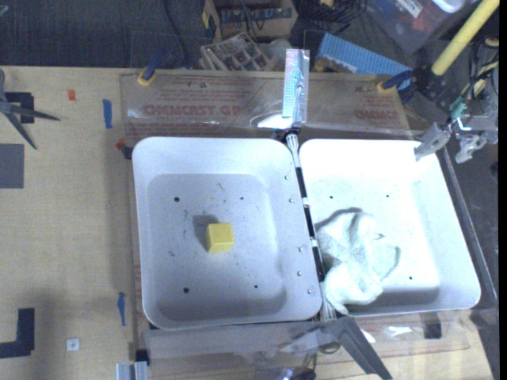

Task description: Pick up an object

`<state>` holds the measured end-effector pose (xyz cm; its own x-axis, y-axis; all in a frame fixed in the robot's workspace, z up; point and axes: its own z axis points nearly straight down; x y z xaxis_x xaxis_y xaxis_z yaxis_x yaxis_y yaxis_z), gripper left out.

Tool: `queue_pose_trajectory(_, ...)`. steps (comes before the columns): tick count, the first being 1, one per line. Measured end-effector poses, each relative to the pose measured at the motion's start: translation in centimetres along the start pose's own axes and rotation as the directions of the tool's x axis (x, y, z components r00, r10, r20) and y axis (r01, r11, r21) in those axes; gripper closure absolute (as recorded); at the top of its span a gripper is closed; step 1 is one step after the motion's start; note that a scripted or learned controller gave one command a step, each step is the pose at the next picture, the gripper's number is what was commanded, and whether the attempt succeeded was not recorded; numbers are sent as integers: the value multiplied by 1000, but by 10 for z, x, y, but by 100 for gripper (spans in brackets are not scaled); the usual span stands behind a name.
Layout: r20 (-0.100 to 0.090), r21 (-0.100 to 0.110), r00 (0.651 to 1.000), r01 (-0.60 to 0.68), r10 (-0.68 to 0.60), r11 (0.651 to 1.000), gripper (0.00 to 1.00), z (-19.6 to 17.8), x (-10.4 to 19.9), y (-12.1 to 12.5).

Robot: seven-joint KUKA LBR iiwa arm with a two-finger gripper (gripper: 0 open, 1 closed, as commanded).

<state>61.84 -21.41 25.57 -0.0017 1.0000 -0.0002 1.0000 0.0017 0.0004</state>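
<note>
Yellow block (220, 237): a small cube-like piece with flat faces and crisp edges, lying alone near the middle of the left bin (158, 165), apart from every wall; apparently rigid.
White cloth (355, 252): a soft crumpled heap with folds and a darker crease, in the right bin (412, 188), pressed to the bin's near-left corner against the divider between the bins.
Bins: shallow white trays with rounded corners and sloped walls; floors look smooth, faintly specked with dark marks and small holes.
Counter (63, 236): pale wood-toned board, matt, with bits of blue and red tape toward its left edge.
Gripper (466, 133): at the counter's far-right corner, just outside the right bin's far-right corner; too small and cluttered to read, so whether it is released or clenched I cannot tell. Nothing is visibly held.
Risk, block: judged likely to skid on the smooth floor if one finger touches first; a descent off-centre could nudge it rather than capture it.
Risk, cloth: judged prone to a partial pinch, with a fold slipping out on lifting; its place against the divider leaves little room for a finger on that side, and a finger could strike the wall.
Risk, reach: the block lies in the far bin from the arm, so a low crossing could clip the divider.
</note>
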Motion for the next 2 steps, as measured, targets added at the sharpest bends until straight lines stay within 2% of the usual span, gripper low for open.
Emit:
queue_pose_trajectory(1, 1, 2, 969, -246, 246, 969, 0, 135, 7, 48)
queue_pose_trajectory(2, -1, -1, 888, -460, 460, 888, 0, 169, 68, 24)
